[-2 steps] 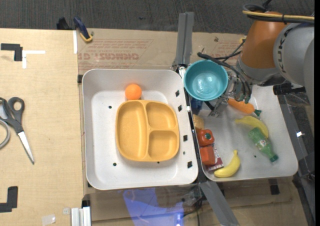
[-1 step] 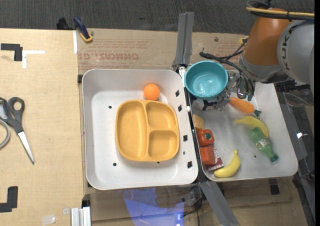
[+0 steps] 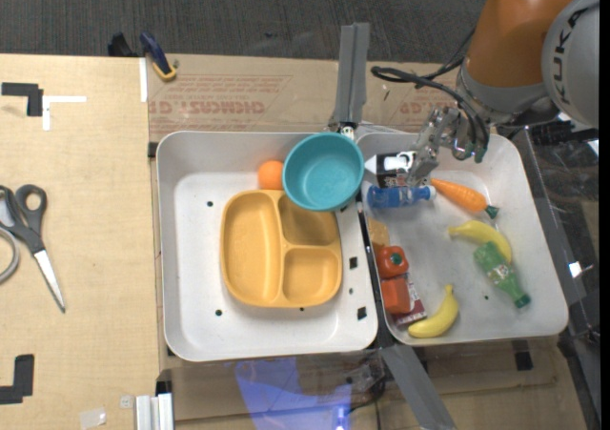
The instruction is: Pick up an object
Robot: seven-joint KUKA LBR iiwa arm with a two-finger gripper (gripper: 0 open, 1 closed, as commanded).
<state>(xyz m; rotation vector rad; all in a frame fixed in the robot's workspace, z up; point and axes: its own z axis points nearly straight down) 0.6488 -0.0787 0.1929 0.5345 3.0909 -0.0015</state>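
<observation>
Progress looks early: nothing is lifted, and every object lies on a bin floor. The gripper [image 3: 419,168] hangs low over the far left corner of the right bin [image 3: 534,309], just above a blue bottle [image 3: 400,195] lying on its side with a white and black item [image 3: 393,164] behind it. Whether the fingers are spread or closed I cannot tell; they look like thin metal parts pointing down toward the bottle, and nothing is clearly held between them. By my reading the bottle is the likely target, and the grasp and the lift are both still to come.

Around it in the same bin lie a carrot [image 3: 460,195] just to the right, a yellow banana [image 3: 482,235], a green bottle [image 3: 501,275], a second banana [image 3: 436,315] near the front, and a red packet [image 3: 394,271] along the left wall. The left bin [image 3: 186,309] holds a yellow divided plate [image 3: 280,249], a teal bowl [image 3: 323,171] tipped against the shared wall, and an orange ball [image 3: 271,174] behind the plate. Scissors [image 3: 33,237] rest on the surface, well apart.

Trouble could come from the crowding: the bottle sits close to the bin wall, the white item and the carrot, so the fingers have little room to close cleanly.
</observation>
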